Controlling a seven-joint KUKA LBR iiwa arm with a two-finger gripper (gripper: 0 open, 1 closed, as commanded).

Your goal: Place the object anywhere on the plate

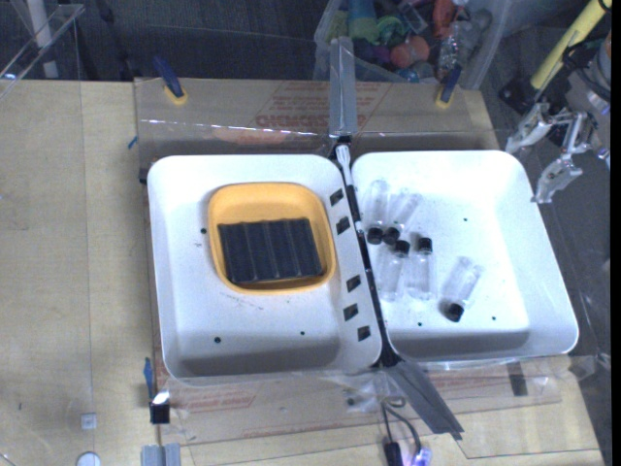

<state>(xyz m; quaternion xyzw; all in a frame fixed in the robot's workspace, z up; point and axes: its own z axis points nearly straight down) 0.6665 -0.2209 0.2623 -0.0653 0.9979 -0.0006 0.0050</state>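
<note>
Scene: a wooden desk [58,260] seen from above at a slant, bearing two shallow white bins side by side, with a divider [351,250] between them.

Left bin [175,289]: holds a yellow plate [225,205] near its middle, with a dark ribbed insert [270,250] lying in the plate's centre.

Right bin [505,221]: holds several small clear vials with black caps [403,246], clustered toward the bin's left side close to the divider; one more vial [458,287] lies apart, nearer the bin's front edge.

Task's thing: one of these vials is presumably the object to move; all lie in the right bin, none on the plate.

Tool [555,153]: pale metal fingers hang beyond the right bin's far right corner, well apart from the vials, touching nothing and holding nothing. Whether it is released or clenched I cannot tell; the shape is too small and cluttered.

Step in hand: judged as the approach, with no grasp made yet.

Doing it well: the lone vial by the front edge looks the easiest target, since the clustered ones sit touching or nearly so. Come straight down with fingers across the vial's narrow width, as a round vial may roll away.
</note>
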